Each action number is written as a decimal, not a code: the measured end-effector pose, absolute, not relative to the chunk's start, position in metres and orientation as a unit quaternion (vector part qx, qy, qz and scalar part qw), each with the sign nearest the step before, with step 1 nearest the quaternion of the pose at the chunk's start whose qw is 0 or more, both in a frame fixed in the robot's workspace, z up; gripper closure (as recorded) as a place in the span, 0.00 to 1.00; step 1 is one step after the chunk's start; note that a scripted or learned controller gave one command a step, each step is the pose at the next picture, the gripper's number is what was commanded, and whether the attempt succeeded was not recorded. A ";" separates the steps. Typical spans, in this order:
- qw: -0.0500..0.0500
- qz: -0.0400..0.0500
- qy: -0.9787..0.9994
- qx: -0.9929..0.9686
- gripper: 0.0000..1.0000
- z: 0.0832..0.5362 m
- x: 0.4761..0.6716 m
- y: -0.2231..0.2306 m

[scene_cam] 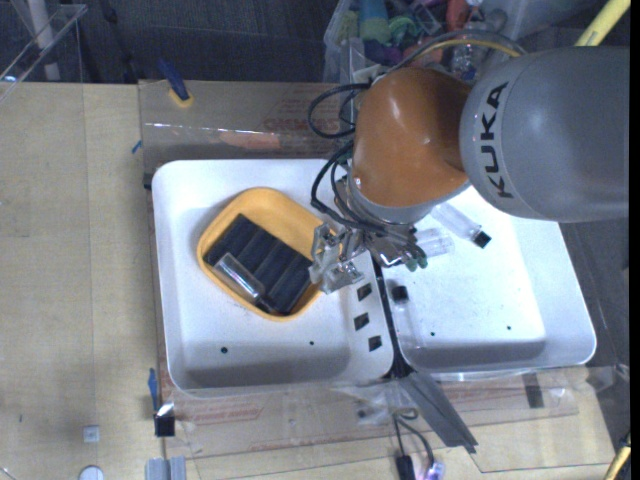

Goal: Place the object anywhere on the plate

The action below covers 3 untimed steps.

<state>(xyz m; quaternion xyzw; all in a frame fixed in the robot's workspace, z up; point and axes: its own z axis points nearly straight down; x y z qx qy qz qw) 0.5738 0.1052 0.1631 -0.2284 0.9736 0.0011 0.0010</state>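
Note:
A yellow plate lies tilted in the left white bin. On it rests a black ridged rectangular object with a shiny clear strip along its lower left end. My gripper hangs under the orange wrist band, at the plate's right rim, just right of the black object's end. The wrist hides most of the gripper from above. Nothing shows as lifted off the plate.
The right bin holds a clear plastic piece and a small black bit. Black square tags dot the divider between the bins. A container of colourful toys stands behind. The grey arm covers the upper right.

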 end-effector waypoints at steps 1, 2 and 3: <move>0.004 0.001 0.963 -0.269 1.00 0.186 0.624 0.091; 0.002 0.001 0.933 -0.360 1.00 0.186 0.605 0.095; 0.004 0.001 0.925 -0.381 1.00 0.224 0.641 0.161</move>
